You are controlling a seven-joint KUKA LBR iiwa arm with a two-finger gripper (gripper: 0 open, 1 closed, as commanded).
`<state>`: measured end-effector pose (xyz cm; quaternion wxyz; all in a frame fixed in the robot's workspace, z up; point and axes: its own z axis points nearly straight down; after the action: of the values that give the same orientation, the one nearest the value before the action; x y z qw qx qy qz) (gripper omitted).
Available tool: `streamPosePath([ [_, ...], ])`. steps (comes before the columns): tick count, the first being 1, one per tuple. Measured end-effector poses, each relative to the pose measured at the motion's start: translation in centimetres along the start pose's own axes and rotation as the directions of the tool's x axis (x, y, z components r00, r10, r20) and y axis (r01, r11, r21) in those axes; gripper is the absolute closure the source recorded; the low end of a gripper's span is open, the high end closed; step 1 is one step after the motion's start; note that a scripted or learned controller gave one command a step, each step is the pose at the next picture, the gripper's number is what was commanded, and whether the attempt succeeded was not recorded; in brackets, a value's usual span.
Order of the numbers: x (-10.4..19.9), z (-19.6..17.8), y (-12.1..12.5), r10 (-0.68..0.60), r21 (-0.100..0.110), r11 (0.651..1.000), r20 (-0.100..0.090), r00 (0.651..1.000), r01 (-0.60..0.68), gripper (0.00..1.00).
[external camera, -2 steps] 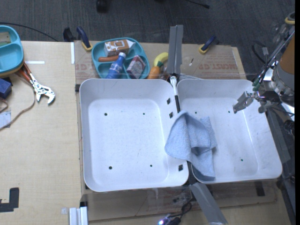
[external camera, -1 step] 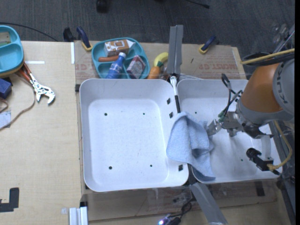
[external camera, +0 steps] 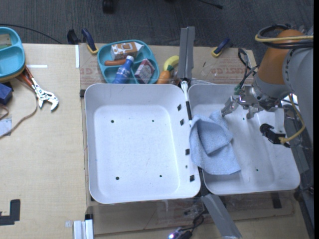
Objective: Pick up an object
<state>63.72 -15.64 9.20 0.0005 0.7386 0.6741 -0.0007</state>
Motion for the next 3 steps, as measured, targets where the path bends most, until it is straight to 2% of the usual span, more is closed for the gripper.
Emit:
streamPosePath([
  [1, 0.6, -0.1, 1.1, 0.089, -0.001, 0.996, 0.000, 0.996, -0.089, 0.00],
  [2, -4.6, -7.8, -0.9, 0.181, -0.001, 0.983, 0.000, 0.983, -0.181, 0.00],
  [3, -4.6, -8.7, -0.9, 0.178, 0.000, 0.984, 0.002, 0.984, -0.178, 1.00],
])
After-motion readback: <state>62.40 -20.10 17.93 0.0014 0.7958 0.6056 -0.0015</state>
